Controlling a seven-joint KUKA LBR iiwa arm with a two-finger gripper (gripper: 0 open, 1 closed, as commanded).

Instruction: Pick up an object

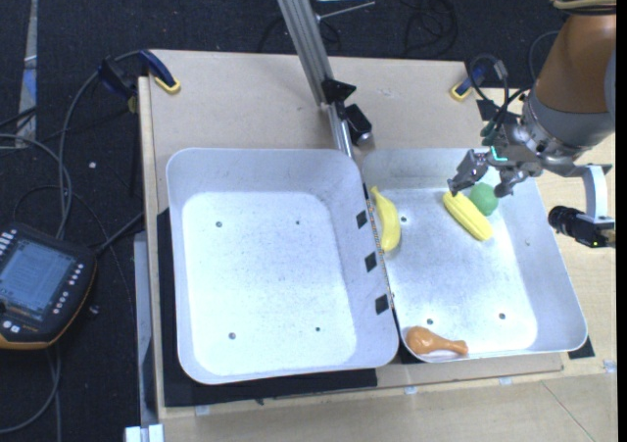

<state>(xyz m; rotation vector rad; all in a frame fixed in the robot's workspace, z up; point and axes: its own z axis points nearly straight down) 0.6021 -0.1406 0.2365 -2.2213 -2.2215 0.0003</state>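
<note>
My gripper (pixel 487 175) hangs over the far right part of the right bin (pixel 549 264) with its two fingers spread apart, open. Just below it lie a green round object (pixel 484 200) and a yellow corn-like piece (pixel 466 215), touching each other. Nothing sits between the fingers. A yellow banana (pixel 387 221) rests against the right bin's left wall. An orange drumstick-shaped toy (pixel 436 341) lies at the bin's near edge.
The left bin (pixel 186 195) sits beside the right one, with their rims overlapping in the middle. A slanted metal pole (pixel 309 28) rises behind the bins. Clamps (pixel 162 77) mark the bench's far corners. A teach pendant (pixel 34 283) lies off the bench at left.
</note>
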